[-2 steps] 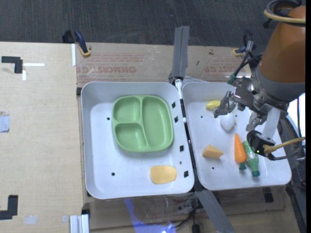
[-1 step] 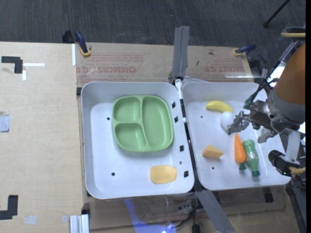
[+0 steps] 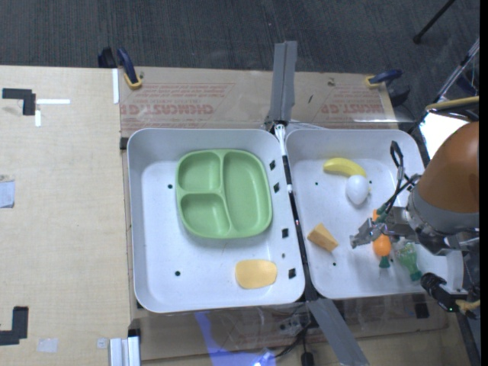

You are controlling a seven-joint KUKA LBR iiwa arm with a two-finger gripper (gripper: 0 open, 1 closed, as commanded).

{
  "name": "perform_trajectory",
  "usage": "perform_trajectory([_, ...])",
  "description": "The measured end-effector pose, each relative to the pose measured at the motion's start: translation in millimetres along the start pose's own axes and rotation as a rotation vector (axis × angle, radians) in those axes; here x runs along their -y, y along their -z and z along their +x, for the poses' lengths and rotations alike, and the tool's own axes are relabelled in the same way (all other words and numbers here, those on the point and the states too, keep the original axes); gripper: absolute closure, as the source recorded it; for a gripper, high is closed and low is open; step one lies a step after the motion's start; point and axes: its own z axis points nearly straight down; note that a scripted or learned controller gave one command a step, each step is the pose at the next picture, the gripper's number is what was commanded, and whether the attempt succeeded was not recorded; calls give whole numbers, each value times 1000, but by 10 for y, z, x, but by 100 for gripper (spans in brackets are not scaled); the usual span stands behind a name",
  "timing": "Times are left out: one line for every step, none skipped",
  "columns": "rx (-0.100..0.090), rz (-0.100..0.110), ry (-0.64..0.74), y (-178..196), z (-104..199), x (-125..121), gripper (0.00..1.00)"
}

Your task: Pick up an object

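Jaws (image 3: 379, 239) low in right bin (image 3: 335, 280), clenched on orange carrot (image 3: 382, 245); its green top points down-right.

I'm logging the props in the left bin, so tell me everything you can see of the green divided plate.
The green divided plate is pale green, looks like smooth plastic, and has a rounded-square outline with a raised rim. Ridges split it into three compartments: one long one on the right side, two smaller ones on the left. All three hold nothing. It lies flat, right side up and slightly rotated, in the upper middle of the left bin. It rests on the bin's floor, apart from the yellow piece lying below it.
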Motion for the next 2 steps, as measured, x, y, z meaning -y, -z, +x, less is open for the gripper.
perform_trajectory([0,2,-4,85,-3,2,100])
perform_trajectory([2,-1,-158,-240,503,-1041,100])
